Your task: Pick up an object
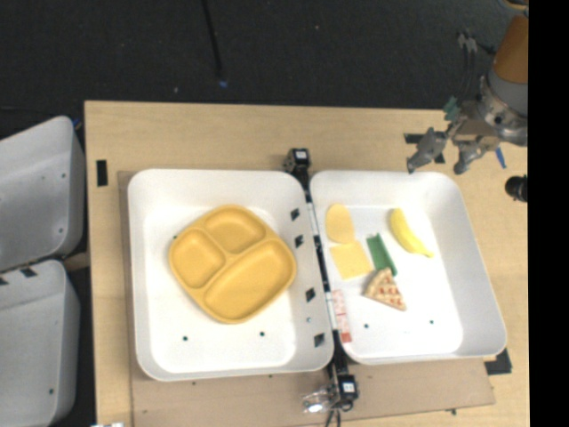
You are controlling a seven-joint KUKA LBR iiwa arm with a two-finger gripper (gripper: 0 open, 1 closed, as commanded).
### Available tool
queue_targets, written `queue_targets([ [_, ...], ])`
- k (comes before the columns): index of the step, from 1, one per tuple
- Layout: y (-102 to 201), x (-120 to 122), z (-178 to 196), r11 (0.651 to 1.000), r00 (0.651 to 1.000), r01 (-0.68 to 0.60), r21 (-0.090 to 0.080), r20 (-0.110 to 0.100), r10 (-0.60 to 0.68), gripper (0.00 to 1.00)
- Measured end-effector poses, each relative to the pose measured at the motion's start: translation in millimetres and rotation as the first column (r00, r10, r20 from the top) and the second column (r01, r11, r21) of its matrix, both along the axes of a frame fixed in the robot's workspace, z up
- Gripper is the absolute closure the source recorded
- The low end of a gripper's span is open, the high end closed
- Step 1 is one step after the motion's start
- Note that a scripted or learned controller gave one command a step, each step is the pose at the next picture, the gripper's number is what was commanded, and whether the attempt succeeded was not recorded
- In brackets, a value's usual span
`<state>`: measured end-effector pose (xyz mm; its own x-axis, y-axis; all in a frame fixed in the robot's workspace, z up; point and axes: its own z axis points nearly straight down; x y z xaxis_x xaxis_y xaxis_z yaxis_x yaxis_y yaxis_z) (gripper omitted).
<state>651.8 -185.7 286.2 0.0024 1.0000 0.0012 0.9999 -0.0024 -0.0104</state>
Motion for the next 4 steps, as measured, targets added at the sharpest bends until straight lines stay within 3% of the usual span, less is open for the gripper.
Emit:
queue_targets([
  [1, 0.5, 1.7, 7.7, 1.0, 1.0, -0.003, -0.003, 0.012, 0.003, 0.0],
  [2, 4.8, 2.0, -54.6, 1.0, 1.0, -0.003, -0.002, 0.006, 0.003, 0.0],
  [4, 4.2, 10.4, -141.1, 1.0, 1.0, -0.006, -0.003, 0.008, 0.006, 0.0],
])
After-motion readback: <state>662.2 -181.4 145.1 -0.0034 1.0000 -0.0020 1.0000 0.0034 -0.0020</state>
